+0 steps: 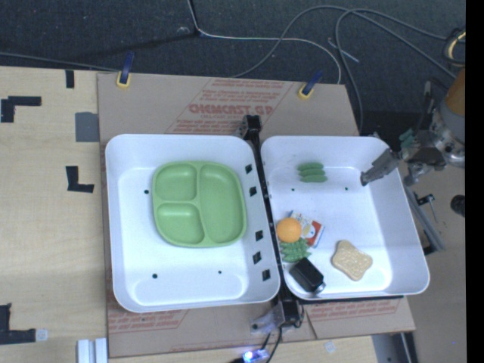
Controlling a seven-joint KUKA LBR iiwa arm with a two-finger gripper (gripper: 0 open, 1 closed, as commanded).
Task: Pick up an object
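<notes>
The right bin (393,225) holds several small items. A green pod-shaped piece (311,172) lies near its back wall. An orange ball (288,230) rests on a small red and white packet (311,231), with a green leafy bit (293,250) just below. A black block (308,274) and a tan biscuit-like piece (352,260) lie near the front wall. My gripper (387,180) hangs over the bin's back right corner, open, with nothing between its fingers. It is well to the right of the green pod and apart from every item.
The left bin (125,225) holds a green divided plate (200,203). A black divider (261,203) runs between the bins. Cables (302,29) trail over the dark surface behind the cardboard base. The right bin's floor is bare around its middle and right side.
</notes>
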